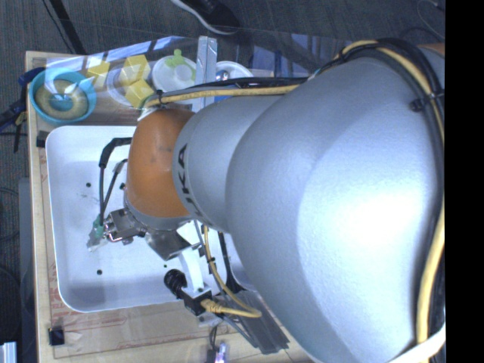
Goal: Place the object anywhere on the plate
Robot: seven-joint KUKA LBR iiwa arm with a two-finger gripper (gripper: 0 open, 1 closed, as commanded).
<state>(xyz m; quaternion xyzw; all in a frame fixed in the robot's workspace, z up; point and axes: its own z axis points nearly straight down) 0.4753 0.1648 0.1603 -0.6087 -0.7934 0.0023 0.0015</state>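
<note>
Gripper (97,234) hangs low over the white bin (68,195), near its left wall. Whether it pinches anything, I cannot tell.

The arm (302,187) reached over the bin (68,203); cups (136,78) and a bowl (60,97) sat along the surface's far edge.

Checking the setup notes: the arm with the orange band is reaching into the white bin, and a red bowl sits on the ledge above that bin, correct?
Not quite. The bowl on the ledge is blue, not red, as the camera view shows. The rest holds: the arm with the orange band reaches into the white bin.
</note>
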